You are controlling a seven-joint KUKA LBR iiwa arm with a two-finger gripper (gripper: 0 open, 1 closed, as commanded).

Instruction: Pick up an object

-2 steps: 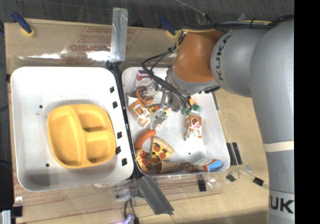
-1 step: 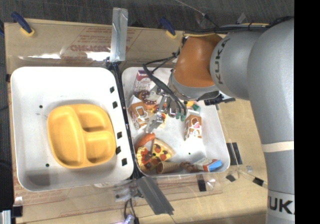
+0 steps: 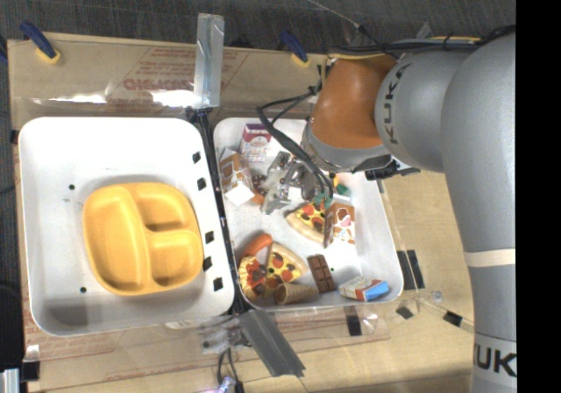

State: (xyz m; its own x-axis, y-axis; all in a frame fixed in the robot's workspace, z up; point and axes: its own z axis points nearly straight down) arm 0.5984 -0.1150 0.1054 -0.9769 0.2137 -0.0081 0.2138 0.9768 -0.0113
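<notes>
Toy pizza slice (image 3: 307, 218) lies mid-frame in the right bin (image 3: 386, 242) — the gripper (image 3: 285, 182) hovers just above-left; its state I cannot tell.

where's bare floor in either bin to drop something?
Left bin: bare white floor all round the yellow tray, widest along the top edge and the left side. Right bin: crowded, with pizza slices, a chocolate bar, cartons and the pincer over the middle; only thin gaps by its right wall.
</notes>
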